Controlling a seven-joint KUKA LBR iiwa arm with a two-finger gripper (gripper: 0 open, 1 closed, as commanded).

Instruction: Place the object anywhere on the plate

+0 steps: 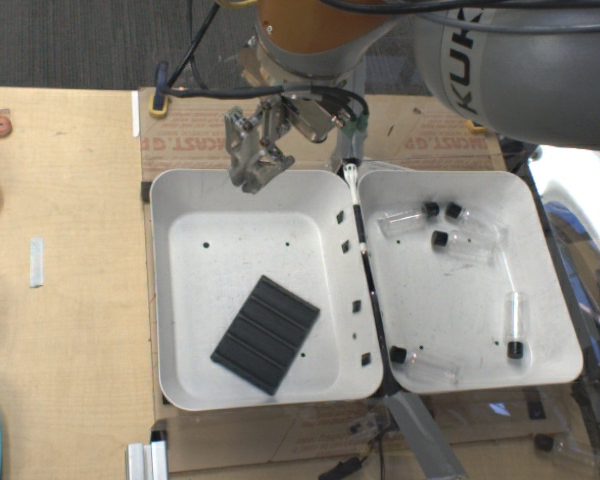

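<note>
A black ridged rectangular plate (267,333) lies tilted on the floor of the left bin (180,298), toward its front. Several clear tubes with black caps lie in the right bin (540,268): some near the back (442,224), one by the right wall (514,320), one at the front (417,361). My gripper (253,176) hangs over the far rim of the left bin, well behind the plate. Its fingers look shut, and I see nothing between them.
The orange-banded wrist (315,18) and its cables fill the space above the far edge of both bins. The tan bench (60,268) at the left bears a small clear strip (37,263). A hinge ridge (360,258) divides the bins.
</note>
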